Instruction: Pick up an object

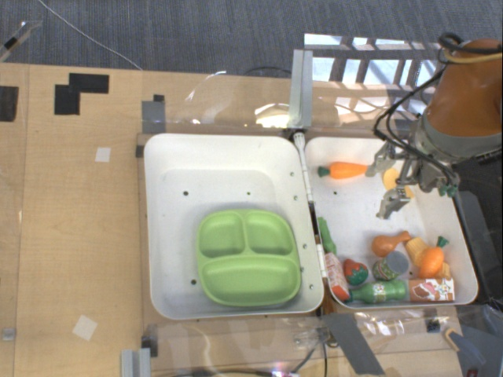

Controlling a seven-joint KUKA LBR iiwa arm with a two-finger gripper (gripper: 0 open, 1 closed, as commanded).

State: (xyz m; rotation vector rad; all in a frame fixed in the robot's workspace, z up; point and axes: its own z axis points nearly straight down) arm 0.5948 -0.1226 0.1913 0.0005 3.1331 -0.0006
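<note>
My gripper (389, 185) hangs over the far right part of the right bin (346, 210), with its two fingers spread apart, so it is open. A small yellow object (391, 177) shows between the fingers; I cannot tell whether they touch it. An orange carrot (346, 170) lies just left of the gripper. Near the front of the bin sit a brown drumstick (388, 243), an orange fruit (431, 261), a grey can (397, 264), a green bottle (380, 292) and a red strawberry (356, 272).
A green divided plate (248, 256) lies in the left bin (169, 210). A red-and-white bottle (334, 269) and a juice box (432, 290) rest along the right bin's front wall. The arm's orange band (470, 93) rises at the right.
</note>
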